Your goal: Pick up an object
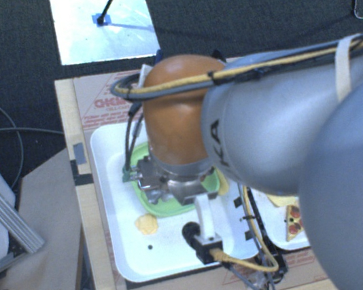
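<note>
Glossy white plastic bin (116, 186); smooth grey metal arm (282, 131).

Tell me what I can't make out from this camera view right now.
- Gripper: its fingers are hidden under the arm's orange band and wrist.
- Green object: mostly covered by the wrist, so its shape is unclear.
- Right bin: largely blocked by the grey arm.
- Yellow item: too small to identify.

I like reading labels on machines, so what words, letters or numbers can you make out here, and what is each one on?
"K": a dark letter on the grey arm, near the orange band; any further letters are cut off from view.
Red print on the cardboard sheet behind the left bin: too blurred and hidden to read.
Nothing else here carries readable text.
</note>
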Action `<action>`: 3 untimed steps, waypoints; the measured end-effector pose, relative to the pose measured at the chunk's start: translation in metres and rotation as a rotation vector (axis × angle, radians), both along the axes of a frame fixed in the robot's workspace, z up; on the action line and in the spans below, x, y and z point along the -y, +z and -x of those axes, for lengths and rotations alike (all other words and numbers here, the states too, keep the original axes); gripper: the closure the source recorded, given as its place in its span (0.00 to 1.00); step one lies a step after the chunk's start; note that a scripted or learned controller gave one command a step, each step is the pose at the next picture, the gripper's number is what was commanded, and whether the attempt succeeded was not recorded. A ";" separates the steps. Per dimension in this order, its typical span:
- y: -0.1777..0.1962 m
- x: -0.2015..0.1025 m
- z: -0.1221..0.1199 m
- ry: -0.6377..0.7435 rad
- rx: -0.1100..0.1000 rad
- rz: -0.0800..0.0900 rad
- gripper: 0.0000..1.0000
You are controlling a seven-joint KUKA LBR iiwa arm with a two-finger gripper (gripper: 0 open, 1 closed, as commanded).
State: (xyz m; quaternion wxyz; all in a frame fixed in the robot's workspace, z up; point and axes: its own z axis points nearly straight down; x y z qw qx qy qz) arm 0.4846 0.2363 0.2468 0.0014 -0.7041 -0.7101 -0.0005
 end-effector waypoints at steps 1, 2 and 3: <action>-0.133 -0.001 -0.087 -0.006 0.021 -0.006 1.00; 0.098 0.000 -0.013 -0.001 0.016 -0.008 1.00; -0.142 0.003 -0.064 -0.009 -0.001 0.006 1.00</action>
